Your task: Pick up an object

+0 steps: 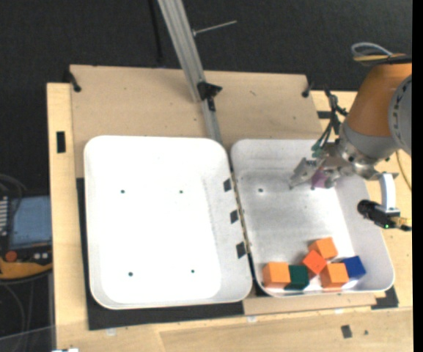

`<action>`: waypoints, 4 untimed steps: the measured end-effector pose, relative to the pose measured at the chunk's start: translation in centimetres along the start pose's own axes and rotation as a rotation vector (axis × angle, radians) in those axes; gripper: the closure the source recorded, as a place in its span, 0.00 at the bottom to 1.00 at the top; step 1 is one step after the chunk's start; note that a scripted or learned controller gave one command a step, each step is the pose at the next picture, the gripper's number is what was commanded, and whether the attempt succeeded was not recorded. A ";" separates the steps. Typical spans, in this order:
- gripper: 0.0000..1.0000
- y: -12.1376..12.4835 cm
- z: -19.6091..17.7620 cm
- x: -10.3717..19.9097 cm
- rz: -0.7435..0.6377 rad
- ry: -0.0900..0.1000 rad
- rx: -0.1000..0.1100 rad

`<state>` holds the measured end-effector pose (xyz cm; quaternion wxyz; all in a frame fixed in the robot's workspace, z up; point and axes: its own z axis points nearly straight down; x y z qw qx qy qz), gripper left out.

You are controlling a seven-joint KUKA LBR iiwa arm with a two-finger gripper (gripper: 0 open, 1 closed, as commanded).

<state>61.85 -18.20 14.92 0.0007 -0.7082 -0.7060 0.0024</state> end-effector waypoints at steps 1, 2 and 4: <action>1.00 0.3 -1.5 0.0 0.003 0.001 -0.011; 1.00 0.7 -6.5 0.8 -0.007 0.002 -0.011; 1.00 0.7 -11.9 6.5 -0.010 0.003 -0.005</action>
